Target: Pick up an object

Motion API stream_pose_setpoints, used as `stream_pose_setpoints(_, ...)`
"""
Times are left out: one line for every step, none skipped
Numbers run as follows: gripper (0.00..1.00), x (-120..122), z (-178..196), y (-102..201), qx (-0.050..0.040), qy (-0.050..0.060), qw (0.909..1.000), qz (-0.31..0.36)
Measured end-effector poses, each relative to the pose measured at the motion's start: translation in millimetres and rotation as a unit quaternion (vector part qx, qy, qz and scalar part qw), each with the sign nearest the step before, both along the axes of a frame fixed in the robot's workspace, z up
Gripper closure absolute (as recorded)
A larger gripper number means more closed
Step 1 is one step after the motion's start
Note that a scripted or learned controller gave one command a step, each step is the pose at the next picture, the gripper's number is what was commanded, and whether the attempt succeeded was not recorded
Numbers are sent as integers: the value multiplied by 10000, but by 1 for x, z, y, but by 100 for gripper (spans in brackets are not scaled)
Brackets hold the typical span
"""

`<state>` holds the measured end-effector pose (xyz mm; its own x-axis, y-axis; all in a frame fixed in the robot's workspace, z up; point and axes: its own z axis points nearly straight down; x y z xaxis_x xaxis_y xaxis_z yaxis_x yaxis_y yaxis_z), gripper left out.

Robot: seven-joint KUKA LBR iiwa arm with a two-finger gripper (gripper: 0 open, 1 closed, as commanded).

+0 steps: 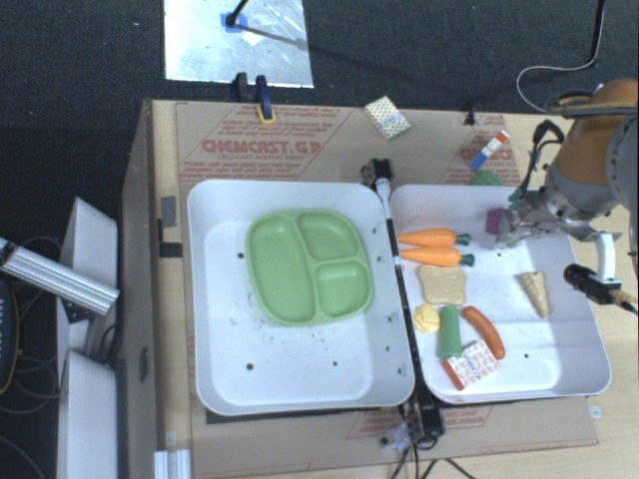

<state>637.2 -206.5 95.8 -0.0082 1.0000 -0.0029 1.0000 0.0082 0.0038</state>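
1. Gripper [511, 230] low over right bin [584, 362], beside purple block [494, 221]; grip state unclear.
2. Two carrots [431, 247] lie near bin's left wall.
3. Cardboard [262, 146] reads "CHEMCAST".

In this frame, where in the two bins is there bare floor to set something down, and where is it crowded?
Left bin: bare floor all around the green tray, widest along the near edge. Right bin: bare between the carrots and the wedge, and at the near right corner. Crowded: its left side, from the carrots to the sausage; the gripper hangs over the far right corner.
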Motion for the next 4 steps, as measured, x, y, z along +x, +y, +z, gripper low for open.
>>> stream_pose_setpoints(0,0,0,0,-1,-2,10000,5)
stream_pose_setpoints(100,1,11,0,-10,-19,10000,19)
stream_pose_setpoints(100,0,89,96,22,-14,10000,-6)
stream_pose_setpoints(100,-31,155,132,15,-4,10000,-13)
